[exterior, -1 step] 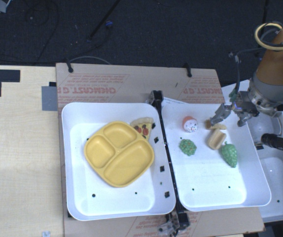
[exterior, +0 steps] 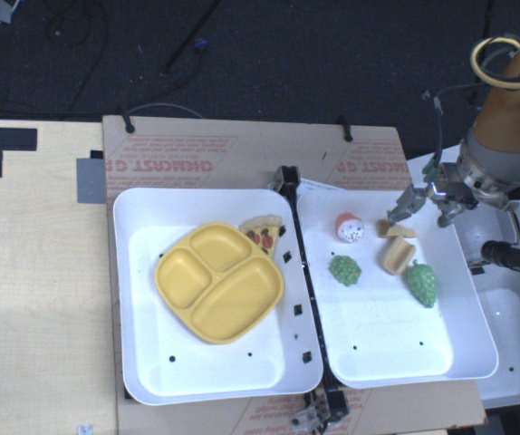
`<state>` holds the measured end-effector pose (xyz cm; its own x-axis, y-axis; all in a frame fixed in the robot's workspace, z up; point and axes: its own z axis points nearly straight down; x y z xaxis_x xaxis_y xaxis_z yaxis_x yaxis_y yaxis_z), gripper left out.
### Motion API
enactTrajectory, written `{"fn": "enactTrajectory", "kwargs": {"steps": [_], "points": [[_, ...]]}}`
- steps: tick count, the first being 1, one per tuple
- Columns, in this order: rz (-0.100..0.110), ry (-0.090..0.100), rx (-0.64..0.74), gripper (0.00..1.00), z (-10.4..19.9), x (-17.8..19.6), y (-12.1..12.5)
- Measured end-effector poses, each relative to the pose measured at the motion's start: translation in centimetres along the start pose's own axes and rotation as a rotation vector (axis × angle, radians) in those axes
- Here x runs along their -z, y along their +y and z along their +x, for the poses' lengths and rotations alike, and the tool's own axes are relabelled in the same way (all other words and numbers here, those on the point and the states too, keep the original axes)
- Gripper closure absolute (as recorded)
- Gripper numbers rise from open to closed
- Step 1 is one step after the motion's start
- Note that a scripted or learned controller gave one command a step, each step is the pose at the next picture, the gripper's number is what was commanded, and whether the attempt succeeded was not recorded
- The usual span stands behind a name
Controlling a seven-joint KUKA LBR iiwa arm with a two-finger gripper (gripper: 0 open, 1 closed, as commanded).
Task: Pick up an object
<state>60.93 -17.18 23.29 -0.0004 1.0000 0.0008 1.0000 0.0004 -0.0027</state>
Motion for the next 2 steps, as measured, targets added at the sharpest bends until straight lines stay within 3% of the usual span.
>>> {"fn": "enactTrajectory", "kwargs": {"steps": [1,2], "points": [[0.006,0.001,0.0,0.0,0.2,-5.5,-1.1],[0.006,0.002,0.002,0.0,0.8,-11.7,-0.7]]}}
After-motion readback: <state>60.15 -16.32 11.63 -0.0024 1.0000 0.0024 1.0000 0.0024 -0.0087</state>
